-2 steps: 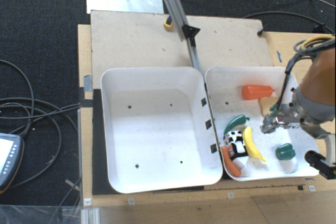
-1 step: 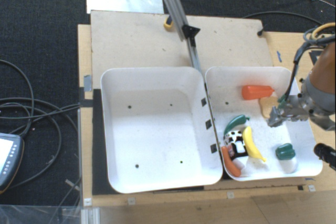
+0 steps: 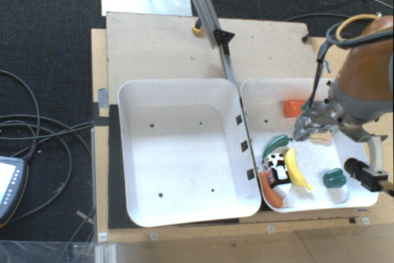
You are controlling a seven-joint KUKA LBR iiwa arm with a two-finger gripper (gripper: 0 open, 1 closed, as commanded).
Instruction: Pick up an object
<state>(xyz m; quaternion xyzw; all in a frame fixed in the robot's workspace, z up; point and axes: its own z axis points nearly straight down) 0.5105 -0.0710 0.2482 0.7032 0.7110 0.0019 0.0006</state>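
pincer (image 3: pixel 306 127) low in right bin (image 3: pixel 258 90), finger state unclear. banana (image 3: pixel 296 170) just below-left of pincer, long axis running down-right; orange block (image 3: pixel 293 108) just above-left. nothing visibly held.

Glossy plastic bins (image 3: pixel 184 95) on matt wooden bench (image 3: pixel 154 40)

Dark carpet floor (image 3: pixel 49 21), pale wooden bench (image 3: pixel 160 46)
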